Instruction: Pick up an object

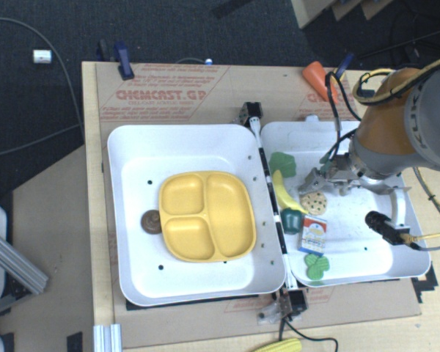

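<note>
Down at lower right, green toy (pixel 317 267) sits crowded; your gripper (pixel 317 183), grip state unreadable, risks nudging cookie (pixel 314 202) against banana (pixel 284 193).

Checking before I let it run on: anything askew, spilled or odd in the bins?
Nothing spilled or damaged. The yellow tray sits skewed in the left bin, with a brown disc at its left edge. In the right bin, the banana, cookie and carton crowd its left wall.
</note>
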